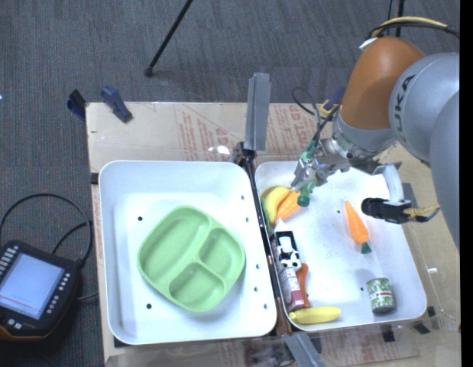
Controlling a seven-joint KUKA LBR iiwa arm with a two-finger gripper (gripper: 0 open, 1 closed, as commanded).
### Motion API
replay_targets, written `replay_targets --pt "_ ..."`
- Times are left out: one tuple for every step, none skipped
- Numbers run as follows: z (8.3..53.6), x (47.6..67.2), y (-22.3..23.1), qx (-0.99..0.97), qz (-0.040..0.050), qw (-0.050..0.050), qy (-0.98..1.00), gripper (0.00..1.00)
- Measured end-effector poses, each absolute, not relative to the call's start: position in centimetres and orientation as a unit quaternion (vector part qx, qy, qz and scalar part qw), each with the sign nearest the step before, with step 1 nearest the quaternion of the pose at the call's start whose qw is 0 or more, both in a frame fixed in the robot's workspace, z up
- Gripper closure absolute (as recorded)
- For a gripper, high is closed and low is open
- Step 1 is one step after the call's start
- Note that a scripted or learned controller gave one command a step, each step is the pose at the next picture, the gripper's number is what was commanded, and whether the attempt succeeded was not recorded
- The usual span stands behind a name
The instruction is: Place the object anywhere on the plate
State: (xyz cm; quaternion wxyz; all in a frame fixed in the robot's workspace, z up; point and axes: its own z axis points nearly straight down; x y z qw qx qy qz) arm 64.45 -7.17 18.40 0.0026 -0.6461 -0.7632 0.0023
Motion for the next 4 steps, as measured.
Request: replay_targets --pt "18.4 59.4 -0.9 -0.688 0.0025 0.003 -0.725 1.00" --pt "18.4 55.0 5.5 -0.626 0.0028 0.003 -0.780 1.00" --pt "19.7 56.1 14.8 -0.663 0.0035 0.002 -0.748 1.00" --pt "19.7 56.1 14.8 -0.664 0.0035 0.002 -0.748 0.00"
